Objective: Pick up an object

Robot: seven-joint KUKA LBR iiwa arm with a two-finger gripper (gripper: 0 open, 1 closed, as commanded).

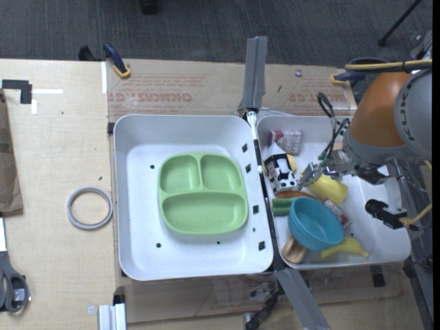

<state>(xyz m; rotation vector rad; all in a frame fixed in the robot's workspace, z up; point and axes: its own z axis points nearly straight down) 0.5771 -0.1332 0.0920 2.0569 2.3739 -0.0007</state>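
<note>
My gripper (311,175) reaches into the right bin (385,253) from the right, low over the clutter at the bin's middle. Its metal fingers sit just left of a yellow object (331,187) and right of a black-and-white item (280,171). Below it lies a blue bowl (315,223) with a yellow banana (346,249) at its lower right. A red-and-green item (287,199) lies left of the bowl, and a brown piece (293,252) sits at the bowl's lower left. A clear packet (291,141) lies at the bin's back.
The left bin (130,205) holds a green divided plate (203,193). A grey divider bar (255,74) rises between the bins at the back. On the bench to the left lie a tape ring (90,207) and scissors (12,289).
</note>
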